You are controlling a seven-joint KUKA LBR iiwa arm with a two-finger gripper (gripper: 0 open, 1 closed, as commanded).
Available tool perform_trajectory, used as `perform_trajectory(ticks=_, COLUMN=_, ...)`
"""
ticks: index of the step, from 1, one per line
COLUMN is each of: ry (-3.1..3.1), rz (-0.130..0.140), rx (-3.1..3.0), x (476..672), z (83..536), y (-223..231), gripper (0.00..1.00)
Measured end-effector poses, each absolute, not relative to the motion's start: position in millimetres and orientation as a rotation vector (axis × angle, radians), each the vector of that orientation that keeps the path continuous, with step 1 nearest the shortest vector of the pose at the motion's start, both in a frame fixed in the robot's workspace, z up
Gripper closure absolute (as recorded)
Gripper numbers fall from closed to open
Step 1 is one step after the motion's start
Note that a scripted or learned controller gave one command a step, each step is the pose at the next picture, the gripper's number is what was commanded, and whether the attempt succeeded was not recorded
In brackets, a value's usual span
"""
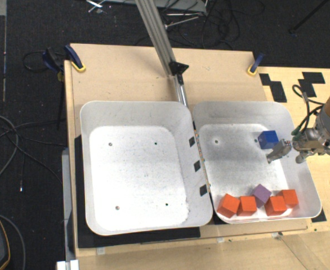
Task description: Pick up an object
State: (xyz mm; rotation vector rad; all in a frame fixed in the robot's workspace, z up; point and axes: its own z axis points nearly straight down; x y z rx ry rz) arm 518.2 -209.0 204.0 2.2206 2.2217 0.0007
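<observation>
Along the right bin's (300,176) near wall sit four orange blocks (248,205) in a row, a purple block (262,193) wedged among them just behind. Above that bin's right side hangs the gripper (288,151), fingers spread apart with nothing between them. Just beside its left finger (276,152), toward the far wall, lies the blue block (268,139). The left bin (89,167) adjoins on the bench (131,77).
</observation>
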Motion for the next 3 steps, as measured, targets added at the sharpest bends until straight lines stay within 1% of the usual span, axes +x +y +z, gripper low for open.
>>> perform_trajectory(ticks=1, ry=2.221, rz=0.001, rx=2.221, x=518.2, z=204.0, y=-209.1, gripper=0.0)
perform_trajectory(ticks=2, ry=2.226, rz=-0.002, rx=2.215, x=587.4, z=123.5, y=-223.9, gripper=0.0)
perform_trajectory(ticks=3, ry=2.222, rz=0.006, rx=2.21, x=661.5, z=143.9, y=-223.4, gripper=0.0)
